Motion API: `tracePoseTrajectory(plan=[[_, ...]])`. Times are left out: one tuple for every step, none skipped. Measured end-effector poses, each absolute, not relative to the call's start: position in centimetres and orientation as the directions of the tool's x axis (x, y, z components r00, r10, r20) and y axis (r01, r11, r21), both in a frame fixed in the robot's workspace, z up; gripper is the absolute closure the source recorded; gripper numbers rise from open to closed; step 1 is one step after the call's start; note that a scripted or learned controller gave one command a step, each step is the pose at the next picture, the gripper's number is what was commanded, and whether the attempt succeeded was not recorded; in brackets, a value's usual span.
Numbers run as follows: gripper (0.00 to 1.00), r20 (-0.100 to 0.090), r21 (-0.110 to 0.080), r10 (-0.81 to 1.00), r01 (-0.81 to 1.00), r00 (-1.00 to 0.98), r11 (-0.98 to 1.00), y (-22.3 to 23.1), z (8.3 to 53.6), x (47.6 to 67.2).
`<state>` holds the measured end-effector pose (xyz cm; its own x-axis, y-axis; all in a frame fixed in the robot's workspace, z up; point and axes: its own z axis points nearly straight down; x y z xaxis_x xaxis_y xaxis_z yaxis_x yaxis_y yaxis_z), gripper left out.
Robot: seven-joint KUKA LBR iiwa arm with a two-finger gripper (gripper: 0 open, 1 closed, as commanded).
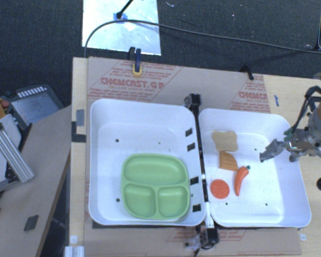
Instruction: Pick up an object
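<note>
Reaching in from the right, the gripper (268, 152) hung over the right side of the right bin (293, 213). It was too small and blurry to tell if it was clenched or let go, and nothing showed in its grip. Four toy foods lay in that bin, to the left of the gripper. A slice of bread (225, 140) sat at the top. Just below it was an orange cheese wedge (228, 162), touching the bread or almost. A carrot (240, 179) lay next to the wedge, closest to the gripper but still apart from it. A round red tomato slice (219, 188) sat just beside the carrot. The left bin (110, 122) held a green plate with three sections (155, 185). Nothing stood between the gripper and the food.
</note>
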<state>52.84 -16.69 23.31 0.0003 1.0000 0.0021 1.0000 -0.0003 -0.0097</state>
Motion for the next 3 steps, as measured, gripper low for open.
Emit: tracePoseTrajectory(plan=[[0.00,0.000,0.001,1.000,1.000,-0.003,0.003,-16.6,23.9,53.1],[0.00,0.001,-0.003,1.000,1.000,-0.001,0.001,-16.7,17.6,53.1],[0.00,0.001,-0.001,1.000,1.000,0.000,0.000,-17.0,12.8,52.2]])
